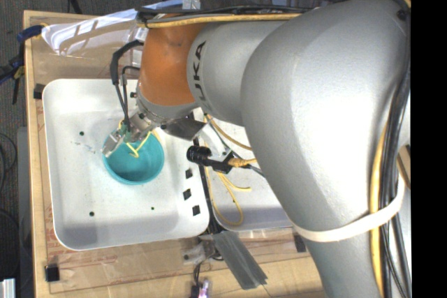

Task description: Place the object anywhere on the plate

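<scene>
There are 2 white bins: 1 on the left (77, 220) and 1 on the right (258, 216), mostly hidden under the arm. 1 teal plate (136, 164) lies in the left bin. 1 grey arm (314, 115) with 1 orange band (164, 70) reaches over them, carrying 1 gripper (122, 139) above the plate's far edge.

Right bin (251, 216) mostly buried under the arm (307, 101), teal plate's (136, 162) upper rim covered by the gripper (126, 139) (grasp unreadable), arm cut off at right edge
</scene>
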Controlling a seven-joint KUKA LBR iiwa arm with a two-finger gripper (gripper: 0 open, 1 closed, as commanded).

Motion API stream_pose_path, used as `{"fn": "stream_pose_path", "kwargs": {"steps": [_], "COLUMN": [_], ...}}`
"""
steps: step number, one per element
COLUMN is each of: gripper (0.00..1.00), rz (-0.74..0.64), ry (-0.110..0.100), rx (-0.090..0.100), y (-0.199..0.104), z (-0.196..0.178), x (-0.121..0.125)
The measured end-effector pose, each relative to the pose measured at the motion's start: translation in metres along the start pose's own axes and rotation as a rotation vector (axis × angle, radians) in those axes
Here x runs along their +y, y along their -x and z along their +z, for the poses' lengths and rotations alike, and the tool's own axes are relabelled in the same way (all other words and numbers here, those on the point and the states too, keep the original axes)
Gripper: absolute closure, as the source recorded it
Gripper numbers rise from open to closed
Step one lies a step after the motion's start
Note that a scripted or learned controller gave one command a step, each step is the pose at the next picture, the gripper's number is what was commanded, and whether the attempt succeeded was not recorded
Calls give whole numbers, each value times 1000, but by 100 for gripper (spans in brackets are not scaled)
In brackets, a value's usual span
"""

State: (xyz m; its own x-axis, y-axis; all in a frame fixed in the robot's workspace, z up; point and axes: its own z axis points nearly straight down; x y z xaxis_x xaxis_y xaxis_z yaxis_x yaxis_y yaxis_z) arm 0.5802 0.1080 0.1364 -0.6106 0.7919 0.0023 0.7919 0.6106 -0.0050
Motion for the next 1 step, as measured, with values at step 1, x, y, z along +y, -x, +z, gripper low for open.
{"fn": "stream_pose_path", "kwargs": {"steps": [1], "gripper": [0], "rz": [-143], "ry": [14], "rx": [-7], "y": [34], "z": [7], "x": [35]}}
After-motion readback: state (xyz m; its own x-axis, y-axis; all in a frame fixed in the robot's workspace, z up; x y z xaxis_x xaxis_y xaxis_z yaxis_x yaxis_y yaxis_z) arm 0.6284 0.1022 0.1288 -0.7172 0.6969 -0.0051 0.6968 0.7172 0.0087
